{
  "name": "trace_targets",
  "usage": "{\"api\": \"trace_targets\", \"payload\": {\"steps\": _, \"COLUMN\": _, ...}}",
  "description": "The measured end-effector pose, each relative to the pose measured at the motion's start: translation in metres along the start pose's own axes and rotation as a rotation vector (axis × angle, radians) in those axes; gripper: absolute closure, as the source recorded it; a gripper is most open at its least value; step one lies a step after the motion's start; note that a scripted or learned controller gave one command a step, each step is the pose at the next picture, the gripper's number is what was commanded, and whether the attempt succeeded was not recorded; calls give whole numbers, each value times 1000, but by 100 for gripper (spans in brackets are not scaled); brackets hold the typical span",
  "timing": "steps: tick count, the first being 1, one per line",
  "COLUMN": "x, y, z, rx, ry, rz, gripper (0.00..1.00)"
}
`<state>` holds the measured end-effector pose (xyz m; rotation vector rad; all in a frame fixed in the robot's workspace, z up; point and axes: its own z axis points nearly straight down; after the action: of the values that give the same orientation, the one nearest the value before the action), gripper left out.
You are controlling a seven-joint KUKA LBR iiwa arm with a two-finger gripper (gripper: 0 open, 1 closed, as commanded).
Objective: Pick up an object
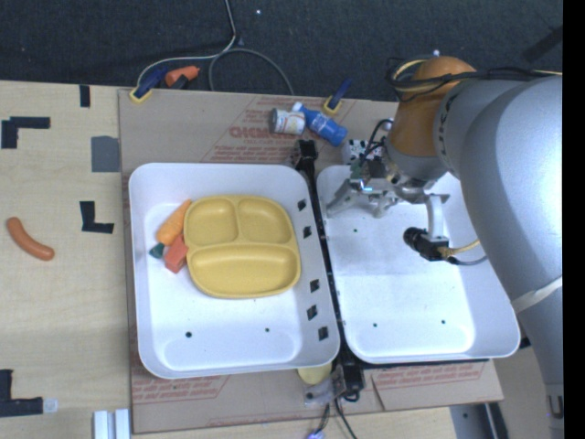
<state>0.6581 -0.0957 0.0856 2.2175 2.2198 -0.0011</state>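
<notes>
My gripper (358, 201) hangs low over the far left corner of the right bin (411, 323), its two silver fingers spread open with nothing between them. In the left bin (219, 350) lies a yellow divided plate (242, 245). An orange carrot-shaped toy (171, 222) and a small red-orange piece (175, 260) rest against the plate's left edge. The grey arm with its orange band (422, 108) covers the right bin's far right side.
A blue and white bottle (311, 122) lies behind the bins on the cardboard. A toy sausage (29, 239) sits on the bench far left. Clamps (169, 79) hold the cardboard's back edge. Black clips line the divider (315, 245) between the bins.
</notes>
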Motion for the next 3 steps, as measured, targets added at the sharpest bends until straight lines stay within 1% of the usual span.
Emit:
{"api": "trace_targets", "payload": {"steps": 1, "x": 0, "y": -7, "z": 0, "rx": -1, "ry": 0, "rz": 0, "gripper": 0}}
{"api": "trace_targets", "payload": {"steps": 2, "x": -3, "y": 11, "z": 0, "rx": 5, "ry": 2, "rz": -2, "gripper": 0}}
{"api": "trace_targets", "payload": {"steps": 3, "x": -2, "y": 8, "z": 0, "rx": 1, "ry": 0, "rz": 0, "gripper": 0}}
